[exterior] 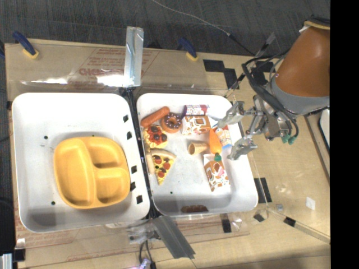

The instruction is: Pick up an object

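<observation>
Above right bin's (pixel 238 198) edge, tool (pixel 238 130), seemingly open.

- Both bins, left (pixel 33 114) and right (pixel 193 198), are white.
- The divided tray (pixel 92 171) is yellow.
- The pizza slice (pixel 162 165) is yellow with red and dark dots.
- The doughnut (pixel 172 122) is dark brown with pale specks.
- The hot dog (pixel 155 116) is reddish orange.
- The carrot (pixel 215 140) is orange.
- The two cartons, one (pixel 196 123) and another (pixel 216 172), look white with a brown print, blurred.
- The arm's band (pixel 305 60) is orange.
- The bench (pixel 291 200) is pale tan with black patches.
</observation>
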